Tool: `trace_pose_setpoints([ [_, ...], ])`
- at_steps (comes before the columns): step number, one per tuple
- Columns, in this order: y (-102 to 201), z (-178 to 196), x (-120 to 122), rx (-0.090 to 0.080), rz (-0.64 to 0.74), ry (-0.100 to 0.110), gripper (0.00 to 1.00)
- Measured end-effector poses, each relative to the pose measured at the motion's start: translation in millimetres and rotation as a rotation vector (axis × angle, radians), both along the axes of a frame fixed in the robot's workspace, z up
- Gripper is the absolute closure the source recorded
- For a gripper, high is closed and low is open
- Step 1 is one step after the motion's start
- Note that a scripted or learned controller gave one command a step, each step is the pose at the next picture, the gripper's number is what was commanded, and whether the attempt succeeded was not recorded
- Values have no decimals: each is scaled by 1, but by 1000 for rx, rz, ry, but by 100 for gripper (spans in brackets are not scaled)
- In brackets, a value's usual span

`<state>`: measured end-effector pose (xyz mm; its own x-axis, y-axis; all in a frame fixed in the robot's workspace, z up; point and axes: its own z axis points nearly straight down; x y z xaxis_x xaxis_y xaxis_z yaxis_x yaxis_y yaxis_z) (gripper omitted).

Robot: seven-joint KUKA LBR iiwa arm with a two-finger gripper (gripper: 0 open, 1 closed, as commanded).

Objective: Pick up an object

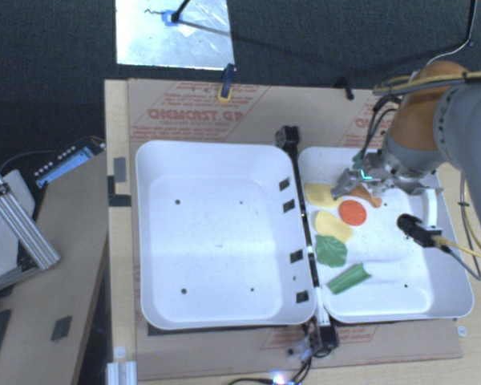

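The bench (120, 311) carries 2 shallow white bins side by side; the left bin (216, 231) is the bigger-looking one from here, the right bin (401, 287) sits touching it along a black hinge strip. My arm (457, 119) comes in from 3 o'clock, grey with the orange band bulging near the top, and my gripper (354, 180) hangs low over the far part of the right bin — whether it is spread or pinching anything I cannot tell. All the pickable things lie in the right bin's left half. From my gripper, the yellow piece (321, 193) lies toward 8 o'clock, near the bin's left wall. The red disc (352, 212) lies at 6 o'clock, just beside a second yellow piece (333, 226). Below that lies a dark green leaf shape (331, 251), touching it, and at 6 o'clock again — further down — a green pod (349, 278), tilted.
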<state>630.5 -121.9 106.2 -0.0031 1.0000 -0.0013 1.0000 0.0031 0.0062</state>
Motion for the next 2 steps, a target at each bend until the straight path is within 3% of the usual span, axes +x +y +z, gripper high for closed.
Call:
trace_pose_setpoints([
  [1, 32, -16, 30, -6, 3, -9, 0],
  [2, 31, -1, 32, -6, 4, -19, 100],
])
